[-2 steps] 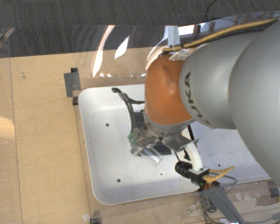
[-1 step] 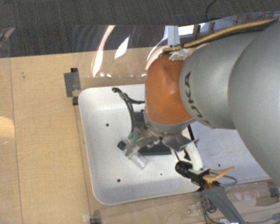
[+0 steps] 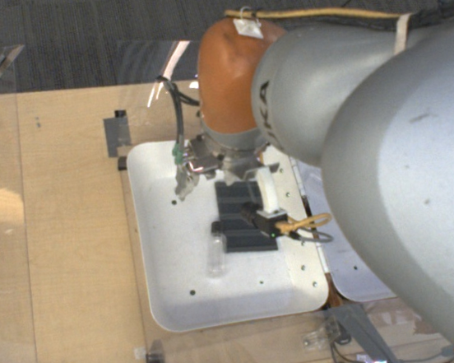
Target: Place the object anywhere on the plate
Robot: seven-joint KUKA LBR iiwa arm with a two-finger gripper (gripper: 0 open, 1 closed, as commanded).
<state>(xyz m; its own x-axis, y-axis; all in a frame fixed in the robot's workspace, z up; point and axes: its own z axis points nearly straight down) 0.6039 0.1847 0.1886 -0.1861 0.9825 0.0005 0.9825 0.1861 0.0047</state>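
My gripper [image 3: 221,231] hangs low over the middle of the left white bin [image 3: 172,300], under the orange-banded wrist. A small clear, glassy object [image 3: 215,261] lies on the bin floor just below and left of the gripper, very close to it. Whether the two touch is hidden by the gripper's dark body. I cannot make out a plate; the arm covers most of the right bin [image 3: 353,284].
The large grey arm fills the right and upper part of the view. The left bin's raised rim surrounds the gripper, with bare floor to its left and front. Wooden bench lies to the left, with small brackets at the bin's corners [image 3: 119,133].
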